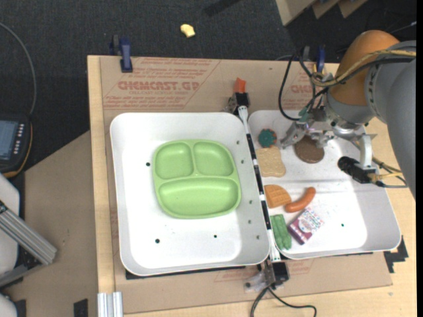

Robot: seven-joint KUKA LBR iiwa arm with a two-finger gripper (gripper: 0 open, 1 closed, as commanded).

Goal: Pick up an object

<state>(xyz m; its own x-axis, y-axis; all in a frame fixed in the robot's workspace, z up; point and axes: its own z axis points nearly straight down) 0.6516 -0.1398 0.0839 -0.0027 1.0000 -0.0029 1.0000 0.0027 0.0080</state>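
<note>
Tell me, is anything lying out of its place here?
One thing: a small yellow piece lies on the dark floor beyond the bench, outside both bins. The food items sit in the right bin, the green plate in the left.

Arm [390, 91]: grey, orange band above wrist, entering from the right, wrist angled downward. Tool [309, 139]: low, pointing left and down.
</note>
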